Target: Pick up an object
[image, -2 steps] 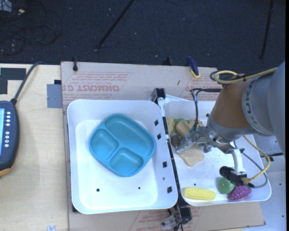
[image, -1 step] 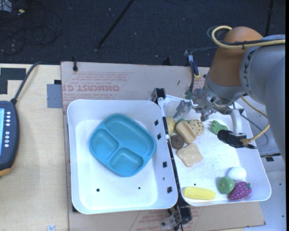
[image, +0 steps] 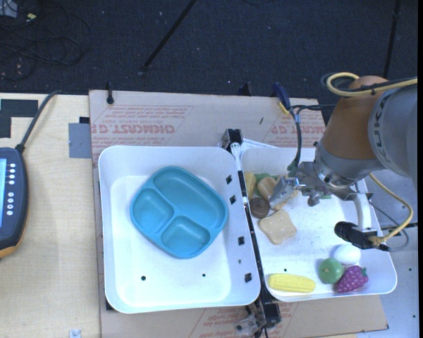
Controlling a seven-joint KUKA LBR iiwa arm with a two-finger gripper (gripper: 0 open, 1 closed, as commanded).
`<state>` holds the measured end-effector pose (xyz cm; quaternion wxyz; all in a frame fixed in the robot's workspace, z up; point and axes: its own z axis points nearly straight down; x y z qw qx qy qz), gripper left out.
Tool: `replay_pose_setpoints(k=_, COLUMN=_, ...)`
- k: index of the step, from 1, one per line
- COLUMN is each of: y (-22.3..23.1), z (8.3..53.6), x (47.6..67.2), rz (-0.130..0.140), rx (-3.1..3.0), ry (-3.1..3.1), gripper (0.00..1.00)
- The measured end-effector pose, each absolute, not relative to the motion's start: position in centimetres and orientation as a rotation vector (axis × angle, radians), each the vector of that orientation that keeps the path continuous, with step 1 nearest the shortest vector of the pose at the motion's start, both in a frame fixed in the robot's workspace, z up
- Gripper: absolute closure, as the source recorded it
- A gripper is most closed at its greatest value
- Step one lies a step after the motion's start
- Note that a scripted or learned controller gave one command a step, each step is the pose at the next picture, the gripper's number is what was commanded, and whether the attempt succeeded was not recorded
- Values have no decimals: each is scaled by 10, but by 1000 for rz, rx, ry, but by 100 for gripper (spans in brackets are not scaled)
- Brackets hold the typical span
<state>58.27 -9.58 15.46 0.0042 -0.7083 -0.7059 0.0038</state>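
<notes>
Right bin (image: 317,298); toast (image: 278,227) below gripper (image: 287,189).

The gripper (image: 287,189) hides part of the small food pieces (image: 266,186) beneath it; its fingers blur together.

A dark blue carpeted floor (image: 127,27) fills the far side of the scene, crossed by thin black cables (image: 28,44) and a slim black stand leg (image: 173,30) that runs at a slant. Nearer lies the pale wooden counter (image: 46,287), its grain light and evenly lit. On it rests a flat sheet of brown cardboard (image: 169,122) printed with red lettering, seen upside down. At the counter's left edge sits a black handheld control pendant with a lit blue screen (image: 0,196), its cable trailing toward the floor. Dark grey square patches (image: 10,115) mark the counter's far left corner, with a smaller one (image: 78,139) beside the cardboard.
</notes>
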Motion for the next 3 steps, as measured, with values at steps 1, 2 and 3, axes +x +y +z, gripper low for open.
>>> replay_pose_setpoints(k=1, y=-107, z=85, x=646, rz=8, rx=-2216, ry=-2221, gripper=0)
replay_pose_setpoints(k=2, y=-108, z=99, x=646, rz=8, rx=-2216, ry=-2226, gripper=100)
replay_pose_setpoints(k=3, y=-58, z=191, x=596, rz=-2, rx=-2216, ry=-2224, gripper=100)
